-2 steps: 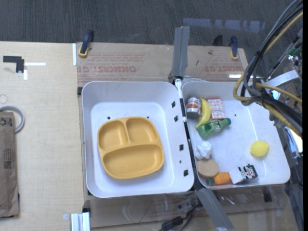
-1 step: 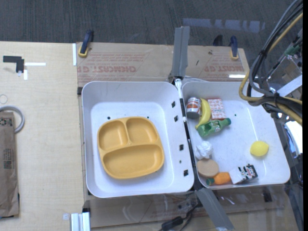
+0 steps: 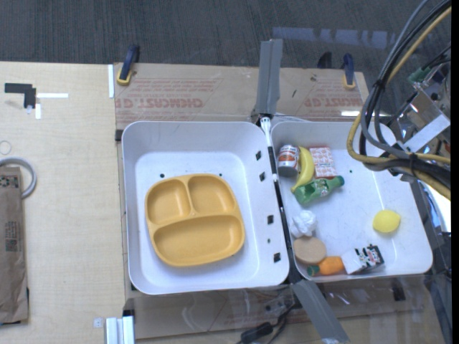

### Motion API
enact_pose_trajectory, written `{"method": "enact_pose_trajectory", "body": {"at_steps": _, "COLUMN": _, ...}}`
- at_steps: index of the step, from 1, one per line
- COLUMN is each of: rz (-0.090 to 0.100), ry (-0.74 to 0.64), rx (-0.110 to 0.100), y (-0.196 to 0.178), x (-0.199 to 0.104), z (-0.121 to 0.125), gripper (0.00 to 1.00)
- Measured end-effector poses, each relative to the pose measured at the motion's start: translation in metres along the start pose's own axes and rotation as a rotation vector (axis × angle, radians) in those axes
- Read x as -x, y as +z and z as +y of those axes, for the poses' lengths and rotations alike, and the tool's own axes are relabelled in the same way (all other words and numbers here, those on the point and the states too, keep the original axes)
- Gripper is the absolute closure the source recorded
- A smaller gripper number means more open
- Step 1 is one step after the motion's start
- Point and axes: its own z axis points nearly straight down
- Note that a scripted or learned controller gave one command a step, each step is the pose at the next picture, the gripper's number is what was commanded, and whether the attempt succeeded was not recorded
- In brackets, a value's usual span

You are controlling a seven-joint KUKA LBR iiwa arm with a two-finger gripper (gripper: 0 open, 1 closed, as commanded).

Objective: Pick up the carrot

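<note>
**Colleague:** What did you have on screen, starting from the left edge?

**Me:** A brown paper bag (image 3: 12, 242) lay at the far left on the wooden bench (image 3: 64, 192). Next came the left bin (image 3: 136, 156), and I saw a yellow divided plate (image 3: 193, 219) sitting in its middle.

**Colleague:** And the carrot?

**Me:** The carrot (image 3: 330, 266) was in the right bin (image 3: 401, 199), down at its lower edge, low in the frame. It touched a tan round disc (image 3: 309, 250) on its left and a small white box (image 3: 362, 259) on its right. Above the disc lay a crumpled white wad (image 3: 304, 223). Toward the bin's upper left I had a small can (image 3: 287, 159), a banana (image 3: 306, 166) and a green bottle (image 3: 318, 189) close together. A yellow ball (image 3: 386, 221) sat alone further right.

**Colleague:** The arm?

**Me:** The arm (image 3: 423, 124) and its cables were at the upper right of the frame, well apart from the carrot. I couldn't tell how the gripper stood.
</note>
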Motion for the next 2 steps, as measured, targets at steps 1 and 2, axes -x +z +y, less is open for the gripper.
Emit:
{"method": "enact_pose_trajectory", "body": {"at_steps": 1, "rz": 0.002, "ry": -0.279, "rx": 0.002, "y": -0.044, "x": -0.016, "z": -0.029, "gripper": 1.0}}
{"method": "enact_pose_trajectory", "body": {"at_steps": 2, "rz": 0.001, "ry": -0.643, "rx": 0.001, "y": -0.044, "x": 0.005, "z": 0.009, "gripper": 1.0}}
